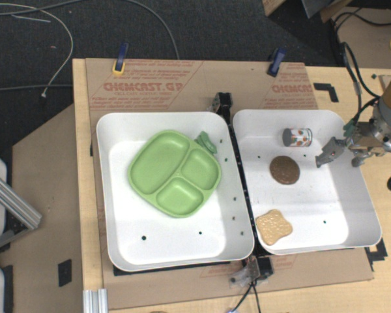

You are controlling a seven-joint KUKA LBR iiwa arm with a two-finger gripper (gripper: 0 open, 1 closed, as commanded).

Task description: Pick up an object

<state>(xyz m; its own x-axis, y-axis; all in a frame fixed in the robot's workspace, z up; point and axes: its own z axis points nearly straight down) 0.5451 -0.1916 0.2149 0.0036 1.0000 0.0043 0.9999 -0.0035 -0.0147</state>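
step: approach, nothing grasped | claw [342,152] spread, above right bin [352,230] right edge | target: brown disc [285,170] mid-bin, left of claw | next: shift left, descend, pinch it

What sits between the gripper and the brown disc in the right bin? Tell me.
Nothing: in the camera view, bare white bin floor separates the gripper from the brown disc. The small can lies above that line.
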